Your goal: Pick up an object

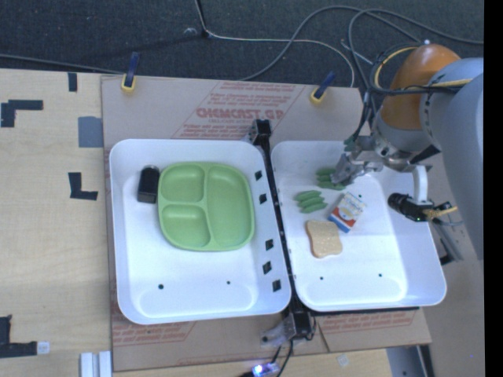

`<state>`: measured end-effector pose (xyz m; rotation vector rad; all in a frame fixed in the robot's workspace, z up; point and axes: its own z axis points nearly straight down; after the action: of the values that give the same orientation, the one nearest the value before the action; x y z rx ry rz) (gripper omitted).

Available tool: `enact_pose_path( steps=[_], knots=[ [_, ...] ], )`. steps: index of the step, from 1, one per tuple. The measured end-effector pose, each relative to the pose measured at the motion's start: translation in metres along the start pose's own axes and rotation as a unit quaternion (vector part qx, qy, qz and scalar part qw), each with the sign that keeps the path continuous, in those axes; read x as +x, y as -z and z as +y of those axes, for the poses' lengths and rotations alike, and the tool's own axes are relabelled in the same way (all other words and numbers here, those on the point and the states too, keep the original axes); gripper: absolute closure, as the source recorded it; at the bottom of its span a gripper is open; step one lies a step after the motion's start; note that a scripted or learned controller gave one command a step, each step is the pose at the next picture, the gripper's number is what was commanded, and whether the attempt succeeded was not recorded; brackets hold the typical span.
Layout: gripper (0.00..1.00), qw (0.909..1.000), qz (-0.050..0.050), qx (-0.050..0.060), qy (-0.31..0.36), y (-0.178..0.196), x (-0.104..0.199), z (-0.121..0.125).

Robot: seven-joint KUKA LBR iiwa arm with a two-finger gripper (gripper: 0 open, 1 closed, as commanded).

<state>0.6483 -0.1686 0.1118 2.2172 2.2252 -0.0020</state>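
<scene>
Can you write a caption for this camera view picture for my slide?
End effector down in right bin by green pods, near bread; green tray in left bin.

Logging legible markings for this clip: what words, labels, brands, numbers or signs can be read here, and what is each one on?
Red print on the cardboard sheet behind the bins: seen upside down, too blurred to read reliably.
Small carton in the right bin: coloured print, too small to read.
Black tape marks on the wooden bench: plain shapes, no text.
Green divided plate and black block in the left bin: no text seen.
</scene>
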Motion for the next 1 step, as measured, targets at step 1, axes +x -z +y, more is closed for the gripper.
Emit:
enact_pose_path(
  steps=[1],
  knots=[
    [1.00, 1.0000, 0.001, -0.001, -0.001, 0.0416, -0.0007, 0.0021]
  ],
)
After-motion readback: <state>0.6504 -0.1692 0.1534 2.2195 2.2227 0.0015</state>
